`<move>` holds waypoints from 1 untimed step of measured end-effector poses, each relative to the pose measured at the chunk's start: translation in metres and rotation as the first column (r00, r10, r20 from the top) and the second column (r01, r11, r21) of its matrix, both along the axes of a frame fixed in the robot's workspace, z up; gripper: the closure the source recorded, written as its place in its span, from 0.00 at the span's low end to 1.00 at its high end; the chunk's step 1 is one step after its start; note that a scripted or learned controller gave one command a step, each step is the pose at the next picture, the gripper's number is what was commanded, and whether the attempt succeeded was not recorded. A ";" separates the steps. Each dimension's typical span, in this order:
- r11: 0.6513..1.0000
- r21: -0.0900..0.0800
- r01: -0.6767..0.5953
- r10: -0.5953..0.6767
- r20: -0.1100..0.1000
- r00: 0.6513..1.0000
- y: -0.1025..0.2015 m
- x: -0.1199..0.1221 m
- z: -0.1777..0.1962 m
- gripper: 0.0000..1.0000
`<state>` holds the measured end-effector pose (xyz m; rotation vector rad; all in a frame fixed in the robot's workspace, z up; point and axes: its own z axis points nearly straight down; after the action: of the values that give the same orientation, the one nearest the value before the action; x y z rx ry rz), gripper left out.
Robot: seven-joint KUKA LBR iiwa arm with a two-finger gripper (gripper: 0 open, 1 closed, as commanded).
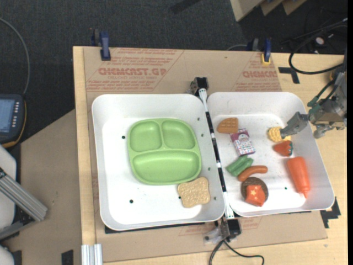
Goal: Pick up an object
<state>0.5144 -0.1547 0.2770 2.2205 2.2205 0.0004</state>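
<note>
The right bin (259, 105) holds several toy foods. They are a brown pastry (228, 126), a small purple box (242, 143), a yellow piece (274, 133), a red pepper (283, 148), an orange carrot (299, 174), a green pod (240, 164), a sausage (252, 171) and a red round fruit (255, 192). My gripper (300, 127) hangs at that bin's far right side. It is just above and right of the yellow piece and the red pepper. I see nothing clearly held in it.
The left bin (110, 164) carries a green divided plate (164, 150), with a slice of toast (194, 192) at the plate's lower right corner. A black ridge (212, 148) separates the bins. Cables and the arm crowd the right edge.
</note>
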 end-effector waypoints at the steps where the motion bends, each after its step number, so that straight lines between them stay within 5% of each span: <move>1: 1.000 0.003 -0.006 0.006 -0.005 1.000 0.046 0.055 -0.105 0.00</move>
<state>0.5699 -0.1091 0.1722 2.2181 2.2309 -0.0016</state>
